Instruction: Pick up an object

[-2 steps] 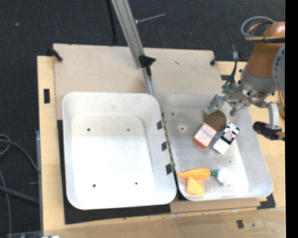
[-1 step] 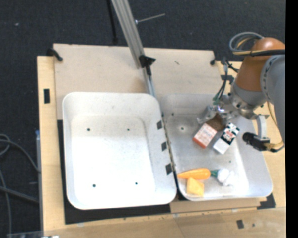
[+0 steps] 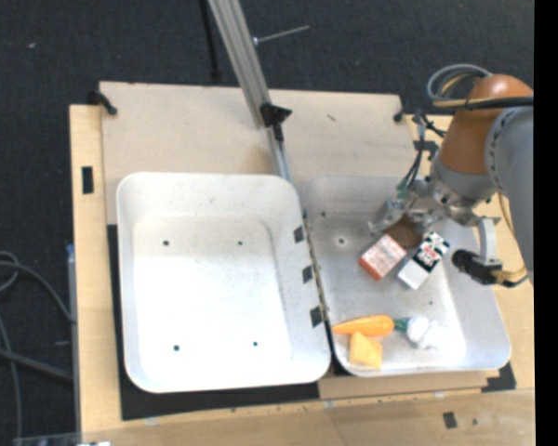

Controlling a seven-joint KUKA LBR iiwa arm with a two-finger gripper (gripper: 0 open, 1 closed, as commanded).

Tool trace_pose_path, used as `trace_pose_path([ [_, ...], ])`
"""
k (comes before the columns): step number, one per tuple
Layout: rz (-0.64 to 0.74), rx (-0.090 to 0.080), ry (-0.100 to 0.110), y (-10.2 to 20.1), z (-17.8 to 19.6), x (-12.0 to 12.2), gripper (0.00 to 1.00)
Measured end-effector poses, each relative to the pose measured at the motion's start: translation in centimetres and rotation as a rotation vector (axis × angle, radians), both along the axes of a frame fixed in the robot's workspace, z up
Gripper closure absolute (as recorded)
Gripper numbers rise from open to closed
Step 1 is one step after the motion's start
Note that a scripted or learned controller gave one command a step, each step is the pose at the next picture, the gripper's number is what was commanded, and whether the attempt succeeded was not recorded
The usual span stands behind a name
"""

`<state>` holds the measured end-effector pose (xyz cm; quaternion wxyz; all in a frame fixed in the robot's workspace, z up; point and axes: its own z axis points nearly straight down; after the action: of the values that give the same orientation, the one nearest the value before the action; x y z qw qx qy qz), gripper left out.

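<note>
The arm reaches in from the right and its gripper [image 3: 400,214] hangs low over the upper middle of the right bin [image 3: 474,347]. Just below and left of it lies a small red-and-white box [image 3: 381,256]. Right of that box is a white carton with black-and-white squares [image 3: 421,260]. At the bin's front lie an orange carrot-shaped piece [image 3: 363,325], a yellow block [image 3: 366,350] and a small white-and-green object [image 3: 416,329]. I see nothing held in the gripper.
The left bin [image 3: 214,282] lies beside the right one, sharing a middle rim. A slanted aluminium bar [image 3: 246,59] rises from behind the bins. Cables [image 3: 484,268] hang off the arm over the right bin's right side.
</note>
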<state>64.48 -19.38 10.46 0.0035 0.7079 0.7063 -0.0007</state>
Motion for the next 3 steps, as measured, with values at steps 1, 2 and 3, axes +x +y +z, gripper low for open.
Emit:
trace_pose_path([
  [1, 0.000, -0.001, -0.006, -0.1, 1.3, 0.2, 1.00],
  [2, 0.001, 0.004, -0.003, -1.0, 6.5, -0.1, 1.00],
  [3, 0.005, 0.004, -0.003, -1.1, 10.7, 0.0, 1.00],
])
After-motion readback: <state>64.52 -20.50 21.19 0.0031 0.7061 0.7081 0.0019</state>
